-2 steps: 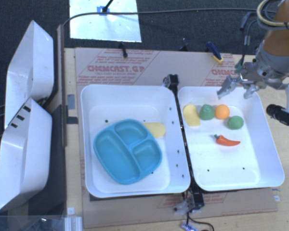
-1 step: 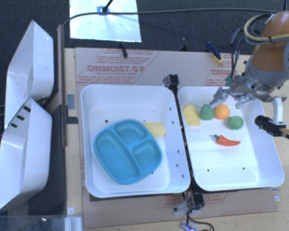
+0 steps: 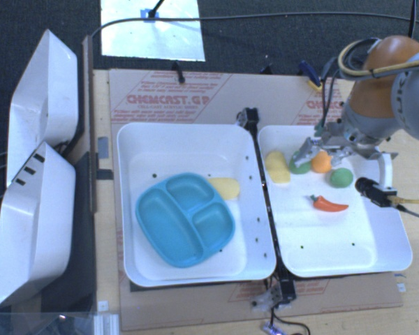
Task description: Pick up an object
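Note:
The right bin (image 3: 377, 257) holds several toy foods: a yellow piece (image 3: 277, 167), a small green piece (image 3: 301, 167), an orange ball (image 3: 322, 162), a green ball (image 3: 341, 178) and a red chili pepper (image 3: 329, 204). My gripper (image 3: 319, 159) hangs over the bin's far side, open. Its grey fingers are spread to either side of the orange ball, the left one over the small green piece. Whether the fingers touch the ball I cannot tell.
In the left bin (image 3: 140, 145) lie a blue divided plate (image 3: 185, 218) and a pale yellow piece (image 3: 225, 188). A black divider (image 3: 262, 187) runs between the bins. Two stacked white bins (image 3: 35, 187) stand at the far left.

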Tool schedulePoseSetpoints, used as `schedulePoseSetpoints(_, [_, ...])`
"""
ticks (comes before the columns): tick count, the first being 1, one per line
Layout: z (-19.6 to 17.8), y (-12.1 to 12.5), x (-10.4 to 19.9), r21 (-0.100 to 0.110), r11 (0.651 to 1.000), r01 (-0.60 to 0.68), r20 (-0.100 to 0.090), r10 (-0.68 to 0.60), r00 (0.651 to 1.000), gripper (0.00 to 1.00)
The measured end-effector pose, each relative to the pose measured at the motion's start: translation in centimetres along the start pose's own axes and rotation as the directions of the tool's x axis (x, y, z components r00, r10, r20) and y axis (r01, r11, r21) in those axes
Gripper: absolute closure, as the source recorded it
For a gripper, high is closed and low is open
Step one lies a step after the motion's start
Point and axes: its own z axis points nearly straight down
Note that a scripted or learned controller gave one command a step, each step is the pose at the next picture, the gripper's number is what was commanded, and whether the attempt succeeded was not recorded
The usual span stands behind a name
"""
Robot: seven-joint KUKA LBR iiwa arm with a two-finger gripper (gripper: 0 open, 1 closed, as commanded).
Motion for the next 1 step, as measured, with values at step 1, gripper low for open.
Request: schedulePoseSetpoints(1, [4.74, -0.45, -0.84, -0.001, 1.000, 0.000, 0.000, 0.000, 1.000, 0.00])
